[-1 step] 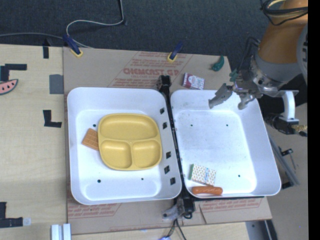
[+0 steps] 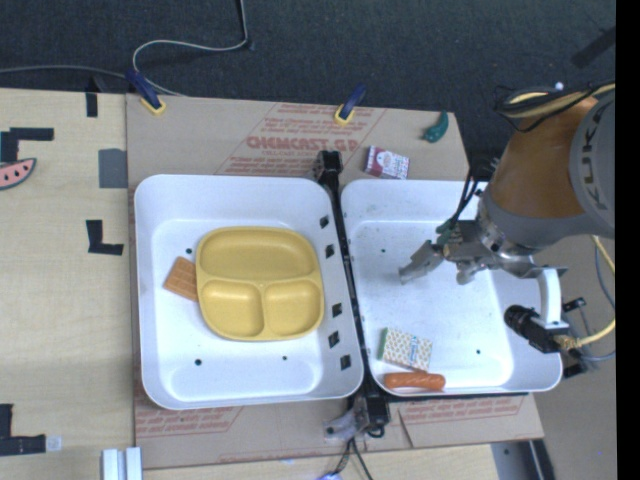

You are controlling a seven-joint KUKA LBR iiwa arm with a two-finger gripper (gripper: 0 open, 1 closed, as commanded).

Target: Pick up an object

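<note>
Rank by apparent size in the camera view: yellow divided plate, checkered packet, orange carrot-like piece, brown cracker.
1. yellow divided plate, by far largest
2. checkered packet
3. brown cracker and orange carrot-like piece: too alike, and the plate partly hides the cracker

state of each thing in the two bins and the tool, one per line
yellow plastic divided plate: right side up in the left bin, compartments bare
tan ridged wafer: flat, partly tucked under the plate's left rim
checkered sponge square: flat in the right bin
orange carrot-shaped toy: on its side at the near wall
tool: open, holding nothing
</note>
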